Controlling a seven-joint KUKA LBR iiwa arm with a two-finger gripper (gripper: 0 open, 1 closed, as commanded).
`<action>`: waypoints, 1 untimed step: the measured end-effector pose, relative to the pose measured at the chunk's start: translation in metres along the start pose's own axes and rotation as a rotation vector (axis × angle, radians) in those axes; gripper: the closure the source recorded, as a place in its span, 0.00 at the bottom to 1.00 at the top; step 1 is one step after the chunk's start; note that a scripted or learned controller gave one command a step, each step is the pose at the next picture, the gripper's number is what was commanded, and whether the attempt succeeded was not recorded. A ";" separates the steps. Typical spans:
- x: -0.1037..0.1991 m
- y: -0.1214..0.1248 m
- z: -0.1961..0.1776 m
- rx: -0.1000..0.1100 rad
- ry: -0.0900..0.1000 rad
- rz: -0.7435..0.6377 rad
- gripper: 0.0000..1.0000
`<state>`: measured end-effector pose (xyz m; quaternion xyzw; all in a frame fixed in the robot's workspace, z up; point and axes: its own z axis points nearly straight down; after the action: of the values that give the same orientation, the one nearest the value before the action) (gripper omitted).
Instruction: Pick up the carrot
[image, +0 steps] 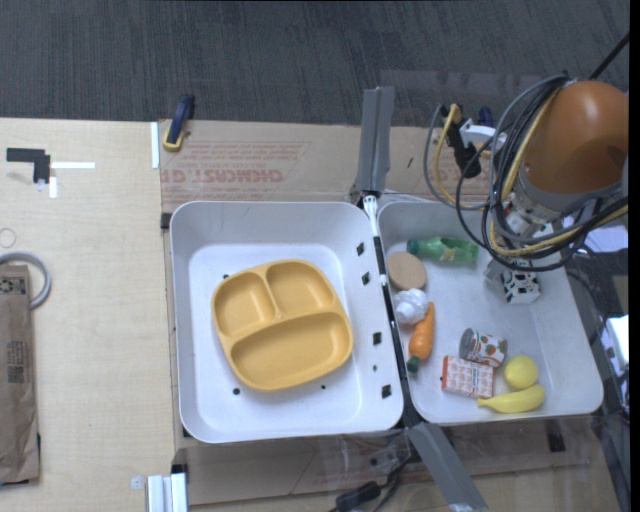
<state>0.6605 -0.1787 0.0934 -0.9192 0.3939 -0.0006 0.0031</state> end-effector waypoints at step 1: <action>-0.038 0.009 0.001 -0.002 -0.001 -0.012 1.00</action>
<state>0.6282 -0.1575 0.0923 -0.9215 0.3885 0.0002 0.0022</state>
